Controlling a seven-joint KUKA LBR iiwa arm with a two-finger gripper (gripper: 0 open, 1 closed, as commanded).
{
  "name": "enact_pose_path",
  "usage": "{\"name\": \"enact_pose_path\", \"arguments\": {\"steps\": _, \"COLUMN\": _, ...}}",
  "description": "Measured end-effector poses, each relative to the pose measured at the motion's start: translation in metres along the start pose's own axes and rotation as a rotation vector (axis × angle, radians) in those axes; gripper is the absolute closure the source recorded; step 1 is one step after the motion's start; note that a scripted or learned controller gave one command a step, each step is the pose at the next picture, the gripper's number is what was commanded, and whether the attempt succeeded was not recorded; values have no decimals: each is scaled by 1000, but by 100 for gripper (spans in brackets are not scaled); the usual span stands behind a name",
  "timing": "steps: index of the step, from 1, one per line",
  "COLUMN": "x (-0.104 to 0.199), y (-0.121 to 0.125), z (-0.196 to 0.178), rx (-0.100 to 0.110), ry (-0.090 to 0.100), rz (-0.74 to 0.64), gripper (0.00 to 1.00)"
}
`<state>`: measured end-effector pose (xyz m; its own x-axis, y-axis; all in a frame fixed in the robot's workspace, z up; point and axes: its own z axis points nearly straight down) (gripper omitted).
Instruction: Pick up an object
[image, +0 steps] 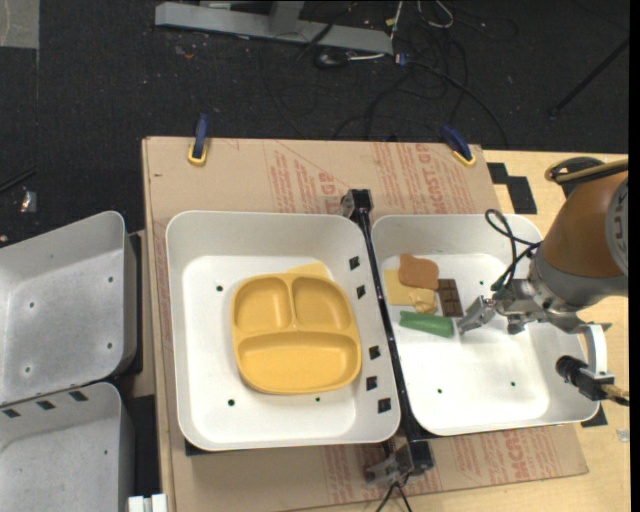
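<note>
In the right bin (480, 400) lie a tan bread-shaped piece (419, 270), a pale yellow flat piece (406, 291), a dark brown bar (450, 297) and a green stick (426, 324), clustered at the bin's left side. My gripper (478, 314) reaches in from the right and sits low just right of the brown bar and the green stick's end. Nothing shows between its fingers. The arm's orange band (590, 235) is above the bin's right edge.
The left bin (200, 400) holds a yellow divided plate (297, 333). A black divider (378, 300) runs between the bins. Grey metal trays (60, 300) lie off the bench to the left. Cables hang near the arm's wrist (585, 370).
</note>
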<state>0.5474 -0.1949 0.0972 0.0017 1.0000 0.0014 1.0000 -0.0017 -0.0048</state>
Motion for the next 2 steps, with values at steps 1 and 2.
{"name": "enact_pose_path", "arguments": {"steps": 1, "x": 0, "y": 2, "z": -14, "rx": -6, "ry": -2, "rz": 0, "gripper": 100}}
{"name": "enact_pose_path", "arguments": {"steps": 2, "x": 4, "y": -5, "z": -60, "rx": -9, "ry": -3, "rz": -3, "gripper": 100}}
